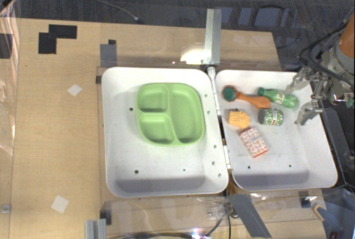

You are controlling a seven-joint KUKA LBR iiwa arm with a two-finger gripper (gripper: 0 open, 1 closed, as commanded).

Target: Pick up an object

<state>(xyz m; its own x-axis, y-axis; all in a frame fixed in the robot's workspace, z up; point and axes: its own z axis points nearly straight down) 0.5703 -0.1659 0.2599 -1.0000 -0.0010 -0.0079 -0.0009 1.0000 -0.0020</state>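
While you look down from the camera view, you see these:
Table: you have a pale wooden table [55,138] bearing two white bins side by side.
Left bin: your left bin [119,171] holds a green divided tray [169,113] near its middle.
Right bin: your right bin [288,171] holds five small things in its upper half.
Objects: you find a green bottle [277,97] lying on its side, an orange drumstick with a green end [247,98] just left of it, a green can [270,117] below the bottle, a yellow waffle piece [239,118] left of the can, and a red patterned box [254,142] below those.
Claw: your claw [304,98] hangs at the right bin's right edge, fingers spread apart with nothing between them, just right of the bottle.
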